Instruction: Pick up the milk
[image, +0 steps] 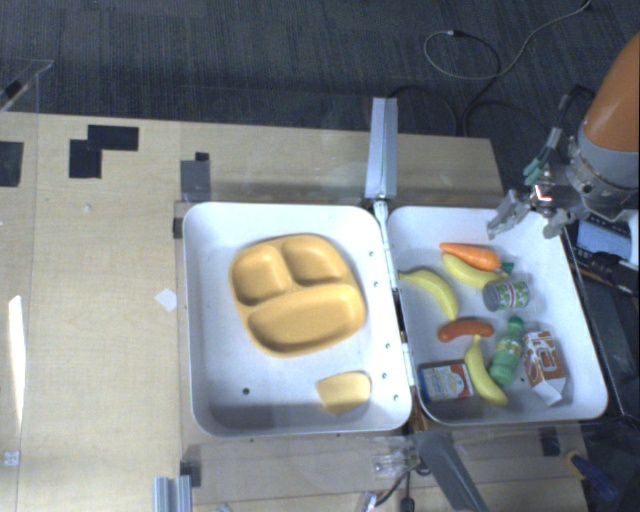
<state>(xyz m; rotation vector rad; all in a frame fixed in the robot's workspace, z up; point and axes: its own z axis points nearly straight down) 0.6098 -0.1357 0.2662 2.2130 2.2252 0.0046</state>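
Jaws (528, 212): spread wide, empty, hovering over right bin (592, 400) far rim. Milk carton (545, 364): well below-right; approach from above, straddling its narrow sides, clear of the green bottle (507, 352).

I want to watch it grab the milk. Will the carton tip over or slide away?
The milk carton already lies on its side, so tipping seems unlikely. Its flat faces probably won't roll. It looks small and likely light, so a nudge may slide it against the green bottle beside it.
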